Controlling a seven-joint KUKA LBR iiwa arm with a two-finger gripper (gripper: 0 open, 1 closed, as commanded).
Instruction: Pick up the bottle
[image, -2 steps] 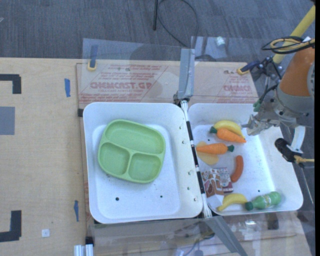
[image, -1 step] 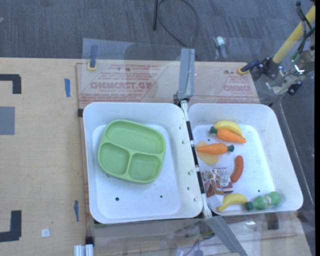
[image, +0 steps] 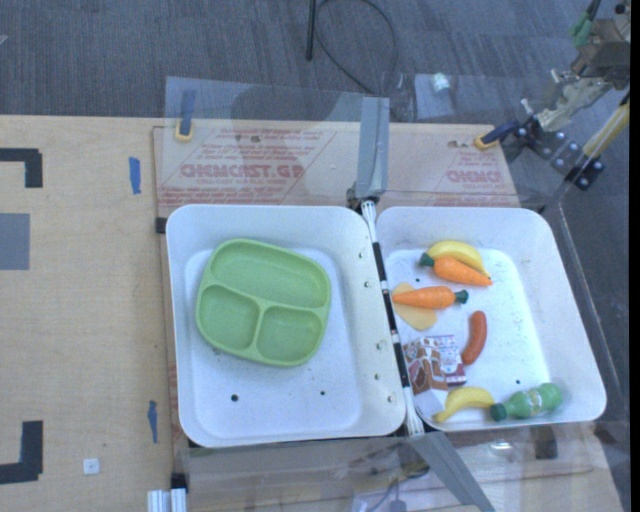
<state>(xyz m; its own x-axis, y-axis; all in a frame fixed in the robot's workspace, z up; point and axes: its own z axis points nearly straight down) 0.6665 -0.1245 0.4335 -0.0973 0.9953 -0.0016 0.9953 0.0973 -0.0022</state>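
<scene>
Tray (image: 262, 300) in left bin (image: 190, 400); bottle (image: 527, 403) in right bin's (image: 570, 300) near-right corner, beside banana (image: 465, 402).

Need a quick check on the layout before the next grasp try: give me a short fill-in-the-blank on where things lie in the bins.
1. The green bottle lies on its side in the ____ bin's near corner.
2. The left bin holds a green divided ____.
3. Right beside the bottle's cap lies a yellow ____.
4. The number of orange carrots in the right bin is ____.

Missing words: right; plate; banana; two
</scene>
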